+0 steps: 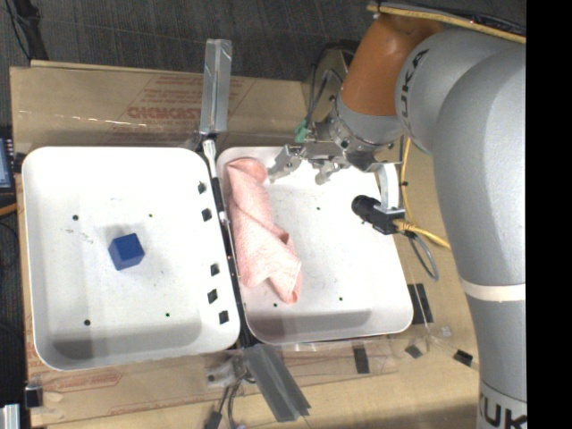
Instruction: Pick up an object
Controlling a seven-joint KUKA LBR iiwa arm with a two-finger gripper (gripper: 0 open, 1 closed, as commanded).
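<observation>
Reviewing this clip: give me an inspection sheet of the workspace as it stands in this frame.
Surface: two white bins side by side, left bin and right bin, on a cardboard sheet.
Job's things: blue cube in left bin; pink cloth crumpled along right bin's left wall.
Clutter: nothing seen.
Gripper: gripper over right bin's far edge, open, holding nothing, close to the cloth's top end.
Cables: yellow cable by right bin's right rim.
Surroundings: metal bar behind the bins; dark floor.

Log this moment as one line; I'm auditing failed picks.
pincer: open, above right bin's far edge, holding nothing | pink cloth: crumpled along right bin's left side | blue cube: left bin
</observation>
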